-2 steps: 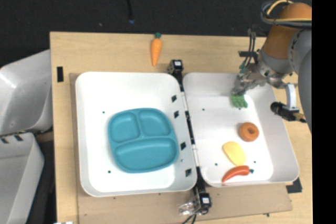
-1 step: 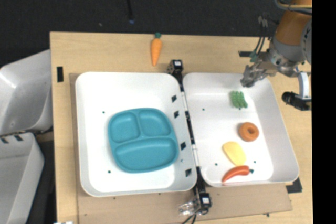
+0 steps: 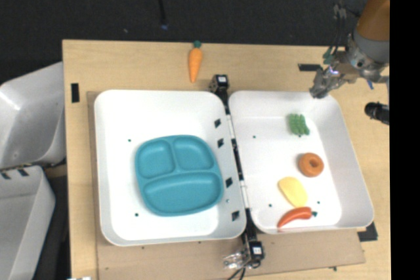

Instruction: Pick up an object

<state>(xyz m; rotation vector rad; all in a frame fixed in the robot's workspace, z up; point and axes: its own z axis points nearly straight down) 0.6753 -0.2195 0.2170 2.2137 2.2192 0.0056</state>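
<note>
In the right bin (image 3: 331,116) lie a small green toy (image 3: 298,124), an orange-brown ring like a doughnut (image 3: 310,164), a yellow piece (image 3: 293,191) and a red-orange pepper (image 3: 294,216). My gripper (image 3: 321,88) hangs at the bin's far right corner, above and to the right of the green toy, with nothing seen between its fingers. The arm's orange band (image 3: 374,21) is at the upper right edge.
The left bin (image 3: 111,115) holds a blue divided plate (image 3: 178,174). A toy carrot (image 3: 195,62) lies on the wooden bench (image 3: 131,65) behind the bins. Black clips (image 3: 219,82) join the bins along the middle seam.
</note>
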